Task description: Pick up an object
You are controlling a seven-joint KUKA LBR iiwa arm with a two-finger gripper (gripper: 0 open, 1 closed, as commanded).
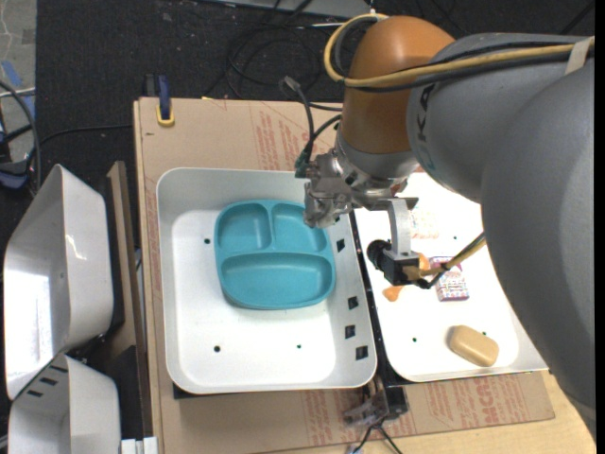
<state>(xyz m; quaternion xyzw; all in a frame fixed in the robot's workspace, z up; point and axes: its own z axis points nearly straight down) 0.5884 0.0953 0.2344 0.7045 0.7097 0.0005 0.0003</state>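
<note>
- The pick looked unfinished: the teal divided plastic plate [275, 256] lay flat in the left white bin [189, 348], and nothing appeared lifted.
- The arm's jaws [321, 208] hung at the plate's upper right rim; whether they touched it, or stood open or closed, could not be told.
- In the right white bin [425, 357] lay a tan rounded block [472, 345], a small patterned packet [452, 284] and an orange scrap [393, 293].
- The grey arm hid much of that bin and the surface.
</note>
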